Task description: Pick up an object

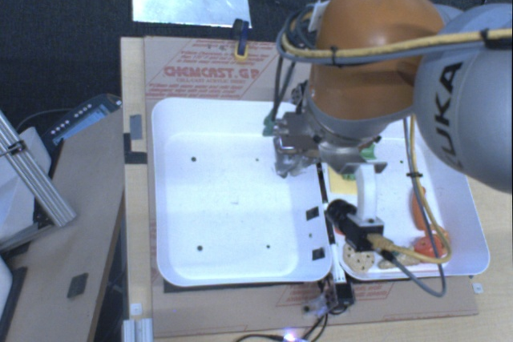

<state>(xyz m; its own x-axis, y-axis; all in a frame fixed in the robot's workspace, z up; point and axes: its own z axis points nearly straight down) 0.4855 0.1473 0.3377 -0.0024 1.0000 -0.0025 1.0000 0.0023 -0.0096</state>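
Observation:
My gripper (295, 156) hangs under the big orange wrist band, over the divide between the two bins, at the left bin's right rim. The right bin (473, 240) holds several small objects. A yellow flat piece (343, 182) and a green piece (369, 149) lie just right of the gripper, partly hidden by the arm. An orange-red object (420, 212) lies further right. A round tan biscuit-like object (358, 259) sits at the front left corner, with a tan and orange object (410, 253) beside it. I see nothing held in the gripper.
The left bin (172, 172) shows a bare white floor with small dark dots. Both bins rest on a cardboard sheet (208, 70). Cables loop from the arm across the right bin's front. A grey device (80, 118) and a metal rail (32, 176) stand off to the left.

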